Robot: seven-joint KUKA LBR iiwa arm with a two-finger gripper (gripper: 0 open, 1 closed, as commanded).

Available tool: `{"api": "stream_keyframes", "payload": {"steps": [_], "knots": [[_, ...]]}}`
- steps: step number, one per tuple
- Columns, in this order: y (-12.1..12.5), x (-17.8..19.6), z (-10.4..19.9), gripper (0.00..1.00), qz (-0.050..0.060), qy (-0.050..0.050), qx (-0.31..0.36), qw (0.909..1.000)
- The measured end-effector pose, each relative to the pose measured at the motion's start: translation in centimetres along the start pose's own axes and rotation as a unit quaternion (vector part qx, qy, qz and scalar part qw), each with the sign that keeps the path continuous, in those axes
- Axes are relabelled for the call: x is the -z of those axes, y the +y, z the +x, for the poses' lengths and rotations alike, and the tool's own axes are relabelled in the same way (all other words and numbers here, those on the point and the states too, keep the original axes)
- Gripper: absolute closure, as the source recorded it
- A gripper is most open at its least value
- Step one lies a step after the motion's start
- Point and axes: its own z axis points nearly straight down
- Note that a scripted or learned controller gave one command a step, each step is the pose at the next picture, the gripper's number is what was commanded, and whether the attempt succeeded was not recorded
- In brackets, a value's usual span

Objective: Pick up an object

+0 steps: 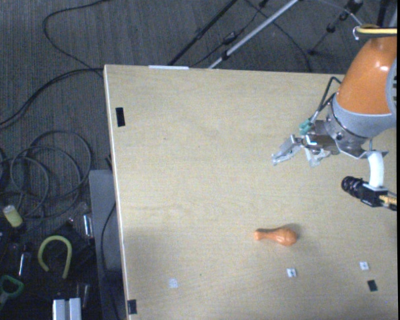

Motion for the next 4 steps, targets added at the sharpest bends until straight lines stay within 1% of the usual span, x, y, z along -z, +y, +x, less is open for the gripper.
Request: {"api": "stream_keyframes", "payload": {"steps": [1,2,3,4], "knots": [[4.1,-14.3,-4.6,0.00,0.001,-0.002,-0.025,0.9997],[7.1,-14.2,-7.7,0.00,0.000,-0.002,0.103,0.9946],[10.6,-14.2,0.9,0.00,-0.001,-0.001,0.138,0.9904],[10.7,-13.3,1.0,1.00,-0.001,-0.001,0.139,0.9903]]}}
